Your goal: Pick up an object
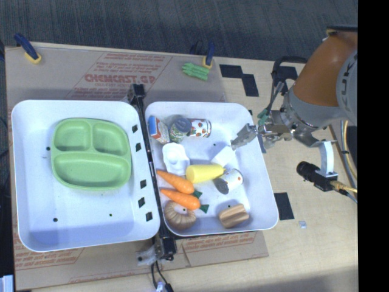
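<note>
You are looking at the gripper [244, 137] hanging just inside the right bin's [268, 190] far-right rim, toward its upper corner, with the arm [322, 84] reaching in from beyond that rim. Nothing is showing between its tips, and you cannot tell from this slant whether it is standing open or closed, so treat it as carrying nothing. The things it could pick are all lying in the right bin: a yellow piece [204, 173] is sitting at the bin's middle, a small grey-and-white piece [230, 179] is touching it on the side nearer the gripper, two carrots [177, 189] are lying side by side toward the bin's left wall, a white cup [174, 157] is standing just above them, a tipped can [189, 128] is resting along the top wall, and a bun [234, 215] and a round brown piece [180, 216] are crowding the bottom wall. Because the gripper is arriving over the right rim, the grey-and-white piece is probably the likeliest target. It is lying tight against the yellow piece, so a grasp there is risking a nudge instead of a hold. The pick, by this look, is not yet made.
</note>
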Controlling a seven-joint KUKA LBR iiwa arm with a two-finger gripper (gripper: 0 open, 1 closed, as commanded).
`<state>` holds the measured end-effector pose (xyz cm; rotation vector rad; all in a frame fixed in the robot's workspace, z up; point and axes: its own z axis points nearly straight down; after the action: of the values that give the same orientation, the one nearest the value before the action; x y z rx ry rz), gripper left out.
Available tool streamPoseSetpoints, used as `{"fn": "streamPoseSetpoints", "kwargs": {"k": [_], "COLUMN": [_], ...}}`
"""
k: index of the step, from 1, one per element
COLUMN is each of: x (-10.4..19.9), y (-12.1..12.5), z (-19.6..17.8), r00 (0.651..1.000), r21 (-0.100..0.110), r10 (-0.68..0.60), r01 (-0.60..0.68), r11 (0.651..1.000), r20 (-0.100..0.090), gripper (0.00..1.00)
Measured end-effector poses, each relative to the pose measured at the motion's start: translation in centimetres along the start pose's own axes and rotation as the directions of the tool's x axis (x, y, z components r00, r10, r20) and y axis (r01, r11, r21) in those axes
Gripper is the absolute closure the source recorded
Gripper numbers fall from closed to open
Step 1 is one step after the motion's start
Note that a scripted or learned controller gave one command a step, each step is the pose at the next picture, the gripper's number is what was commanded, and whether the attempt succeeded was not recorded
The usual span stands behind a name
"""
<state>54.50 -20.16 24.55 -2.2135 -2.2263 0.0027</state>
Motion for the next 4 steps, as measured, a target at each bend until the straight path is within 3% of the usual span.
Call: {"fn": "streamPoseSetpoints", "kwargs": {"k": [1, 2, 3, 4], "x": [-0.8, -0.9, -0.9, -0.5], "y": [-5.7, -0.8, -0.8, -6.8], "z": [7.6, 15.4, 14.3, 2.8], "r00": [1.000, 1.000, 1.000, 1.000], "r21": [0.002, -0.001, 0.001, -0.004], "r10": [-0.001, -0.003, -0.006, 0.002], "r01": [0.001, 0.003, 0.006, -0.002], "r11": [1.000, 1.000, 1.000, 1.000], "r20": [0.000, 0.000, 0.000, 0.001], "gripper": [0.00, 0.00, 1.00, 1.00]}}
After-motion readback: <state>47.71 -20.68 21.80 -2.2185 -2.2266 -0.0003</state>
